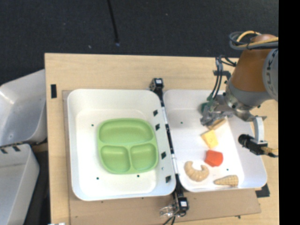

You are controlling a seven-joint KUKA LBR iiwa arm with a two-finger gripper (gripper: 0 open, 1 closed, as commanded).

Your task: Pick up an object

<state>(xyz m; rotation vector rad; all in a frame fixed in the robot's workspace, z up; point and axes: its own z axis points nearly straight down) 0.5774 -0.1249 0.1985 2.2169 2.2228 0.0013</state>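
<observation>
Over the right bin (187, 107), the gripper (213, 118) hangs low above a yellow block (210, 138), w/ a red piece (213, 158) just beyond; can't tell its opening. You want it centred on the block before closing.

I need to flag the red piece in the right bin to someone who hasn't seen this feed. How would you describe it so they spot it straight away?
Start at the right-hand white bin, the one without the green divided plate. Four small items lie in its near half; the red block sits just below the yellow wedge and above the croissant and the ice cream cone. It is the only red thing, chunky and squarish.
</observation>
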